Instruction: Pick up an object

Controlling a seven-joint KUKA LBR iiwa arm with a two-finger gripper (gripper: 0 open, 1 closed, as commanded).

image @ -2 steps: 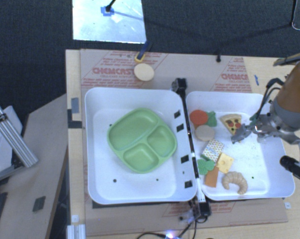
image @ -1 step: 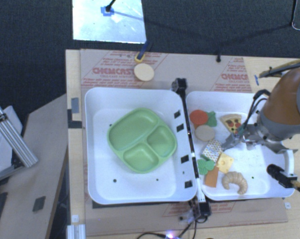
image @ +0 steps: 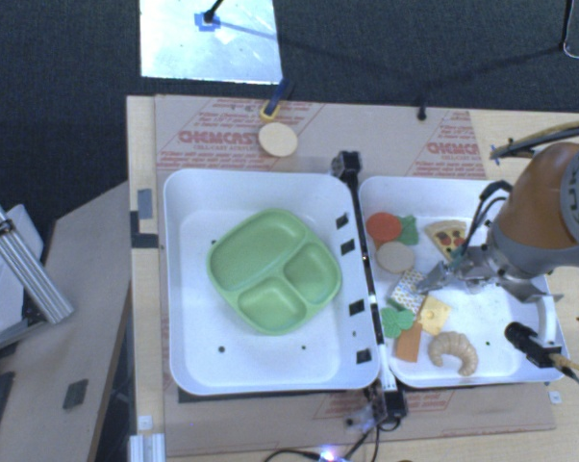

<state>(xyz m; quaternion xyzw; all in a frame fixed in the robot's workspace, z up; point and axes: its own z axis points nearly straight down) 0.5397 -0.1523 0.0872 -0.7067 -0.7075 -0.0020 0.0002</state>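
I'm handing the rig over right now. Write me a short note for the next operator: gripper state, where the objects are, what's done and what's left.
Gripper: low in the right bin, at the toy food pile; nothing visibly between its fingers, so count no grasp yet.
Objects, all in the right bin: tomato, pizza slice, round cracker, patterned piece just below the gripper, cheese wedge, green piece, orange piece, croissant.
Left bin: holds the green divided plate.
Done: arm is down at the pile.
Left: grip one object and lift it clear.
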